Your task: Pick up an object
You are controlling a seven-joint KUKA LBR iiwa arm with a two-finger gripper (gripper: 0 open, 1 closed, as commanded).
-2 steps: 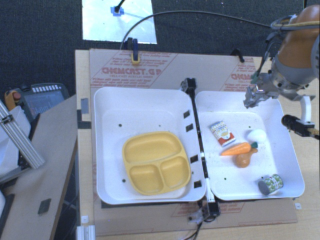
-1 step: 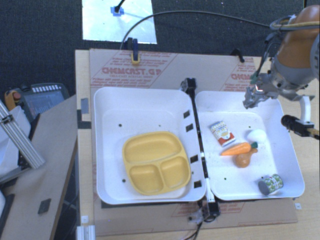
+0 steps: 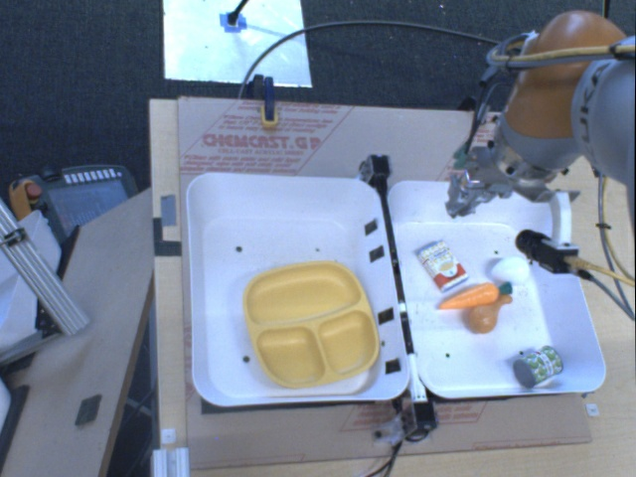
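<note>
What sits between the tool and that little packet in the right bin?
Nothing visible. The tool hangs over the right bin's far edge, and only bare white floor separates it from the packet. The carrot lies beyond the packet.

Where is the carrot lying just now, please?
The carrot lies in the right bin, mid-floor, between the small packet and the can.

Only thing I can actually read is "CHEMCAST GP" in red letters on the brown board under the bins, near its far edge. More red print sits beside that word and along the near edge of the board, but it's too faint and small to make out. The small packet in the right bin has a red and white label, too tiny to read. Same for the can.
</note>
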